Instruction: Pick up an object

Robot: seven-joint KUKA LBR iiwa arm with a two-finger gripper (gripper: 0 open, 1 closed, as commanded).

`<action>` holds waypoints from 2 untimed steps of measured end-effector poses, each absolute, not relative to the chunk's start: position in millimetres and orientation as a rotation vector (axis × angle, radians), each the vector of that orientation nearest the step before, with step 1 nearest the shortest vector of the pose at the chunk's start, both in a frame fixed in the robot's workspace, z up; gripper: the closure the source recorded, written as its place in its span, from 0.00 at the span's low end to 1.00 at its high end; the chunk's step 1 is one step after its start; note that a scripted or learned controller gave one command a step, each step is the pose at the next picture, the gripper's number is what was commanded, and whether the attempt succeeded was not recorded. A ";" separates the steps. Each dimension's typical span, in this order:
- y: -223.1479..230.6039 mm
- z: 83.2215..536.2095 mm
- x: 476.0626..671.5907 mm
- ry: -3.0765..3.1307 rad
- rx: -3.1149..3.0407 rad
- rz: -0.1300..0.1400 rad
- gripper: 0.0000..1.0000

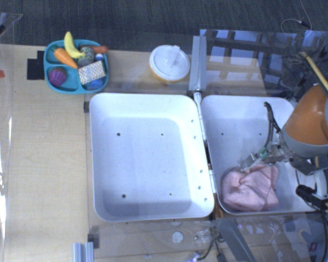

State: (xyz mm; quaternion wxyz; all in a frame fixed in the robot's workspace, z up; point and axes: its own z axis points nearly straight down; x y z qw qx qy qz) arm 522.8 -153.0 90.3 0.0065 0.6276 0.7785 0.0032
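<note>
**Pink cloth in the right bin**

A crumpled, soft pink cloth bundle [250, 188] lies in the near corner of the shallow white right bin [229, 119]. Just behind it, touching its top edge, is the two-finger gripper [261, 158]; whether its grip is spread or closed cannot be told.

1 fixed camera sits high above the tabletop [38, 162], looking down at a slant on 2 white bins: the left bin [145, 157] near the middle of the frame, the right bin [246, 124] beside it. It stands far enough back to take in dark floor beyond the far edge. The arm [311, 121] enters from the right.
</note>
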 end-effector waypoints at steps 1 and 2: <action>-110.3 91.2 505.2 2.461 1.925 0.015 0.00; -97.2 91.1 523.4 2.436 1.959 0.013 0.00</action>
